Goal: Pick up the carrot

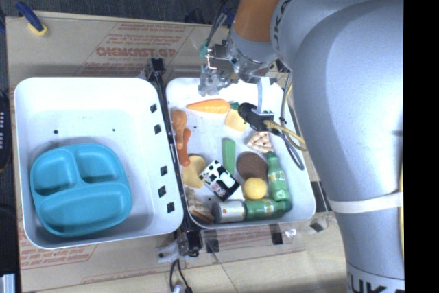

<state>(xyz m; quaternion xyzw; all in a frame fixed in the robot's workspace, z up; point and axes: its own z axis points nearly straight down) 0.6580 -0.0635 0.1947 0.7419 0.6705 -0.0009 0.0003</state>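
far end of the right bin (204,128): one carrot (208,106) lies flat on the white floor, set crosswise, green end toward the arm side. one gripper (209,84) hangs over the bin's far wall, just beside the carrot. from this angle i cannot tell whether it is open or closed.

counted in the same bin:
- one yellow cheese wedge (235,121), just beside the carrot's green end
- one pizza slice (260,142)
- one green cucumber (228,153)
- one brown round piece (251,165)
- one lemon (254,188)
- two green bottles, one against the right wall (277,178), one lying along the near wall (264,209)
- one silver can (230,211)
- one black-and-white block (219,180)
- two orange sausage shapes (179,121) (185,151) by the left wall

carrot's top is uncovered, and the crowd sits nearer the camera. left bin (82,113): one blue divided plate (80,188).
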